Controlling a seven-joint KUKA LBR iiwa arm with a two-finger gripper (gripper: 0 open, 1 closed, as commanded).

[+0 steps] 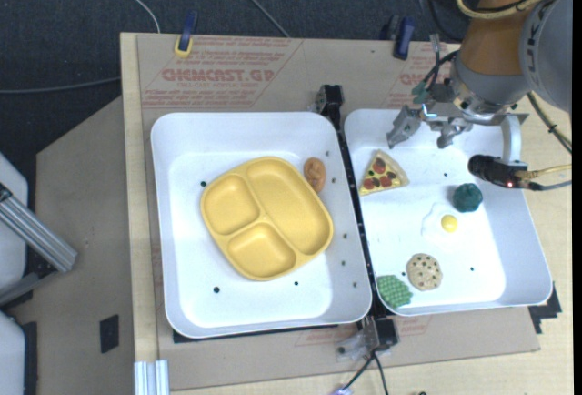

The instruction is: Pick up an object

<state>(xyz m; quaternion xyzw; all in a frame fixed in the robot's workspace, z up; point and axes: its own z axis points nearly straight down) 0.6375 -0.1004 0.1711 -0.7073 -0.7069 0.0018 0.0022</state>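
Camera view: gripper [424, 131] hangs over the top-left corner of the right bin [523, 288], fingers spread apart, nothing between them. Pizza slice [383, 174] lies just below it, apart from the fingertips as far as this angle shows. Same bin: green ball [467, 197], fried egg [442, 222], cookie [424, 271], green waffle piece [395, 290]. Left bin [173, 229] holds a yellow divided plate [265, 217], with a brown nugget [314, 172] beside its upper right rim.

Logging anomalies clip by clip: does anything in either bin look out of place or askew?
One small oddity: a small brown rounded food toy lies alone in the left white bin, beside the yellow three-compartment plastic plate, which sits askew to the bin walls. The other toys lie in the right white bin. Nothing looks spilled or damaged.
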